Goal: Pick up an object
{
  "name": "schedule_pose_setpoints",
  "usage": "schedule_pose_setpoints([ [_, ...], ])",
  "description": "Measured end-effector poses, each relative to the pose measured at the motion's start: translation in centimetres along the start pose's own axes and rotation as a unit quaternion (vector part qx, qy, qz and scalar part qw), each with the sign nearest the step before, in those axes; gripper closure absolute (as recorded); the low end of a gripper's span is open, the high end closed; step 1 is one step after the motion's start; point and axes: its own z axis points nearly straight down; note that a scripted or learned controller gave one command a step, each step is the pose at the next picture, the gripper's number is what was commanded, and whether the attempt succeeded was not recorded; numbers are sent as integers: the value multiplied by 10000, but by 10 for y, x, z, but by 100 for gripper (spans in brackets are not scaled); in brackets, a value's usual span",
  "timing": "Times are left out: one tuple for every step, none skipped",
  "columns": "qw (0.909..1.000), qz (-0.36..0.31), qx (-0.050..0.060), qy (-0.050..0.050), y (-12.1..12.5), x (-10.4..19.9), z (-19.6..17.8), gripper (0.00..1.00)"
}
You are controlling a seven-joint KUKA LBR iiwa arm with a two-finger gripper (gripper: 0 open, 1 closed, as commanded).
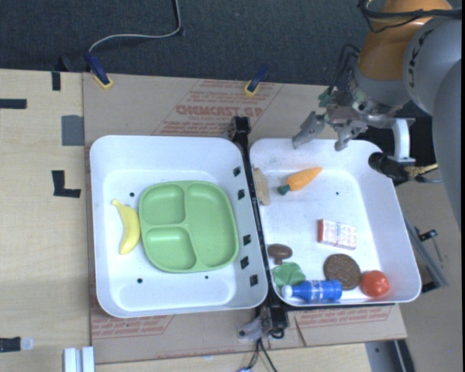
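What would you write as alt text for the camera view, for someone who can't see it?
A grey robot arm's open gripper hovers over the far edge of the right bin, just beyond a toy carrot. The left bin holds a green divided plate with a banana beside it.

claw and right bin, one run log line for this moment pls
claw: open, holding nothing, above right bin far edge | carrot: nearest, in bin | step: not yet grasped

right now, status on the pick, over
Gripper open, holding nothing, over right bin's far edge. Carrot nearest, lying free just below it. Nothing in the way.
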Motion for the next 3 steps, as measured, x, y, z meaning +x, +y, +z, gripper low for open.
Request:
schedule_pose_setpoints([
  [10000,2,-16,-6,-13,-23,135,0],
  [10000,8,14,-6,-14,-23,127,100],
  [10000,-5,-10,2,-11,42,32,100],
])
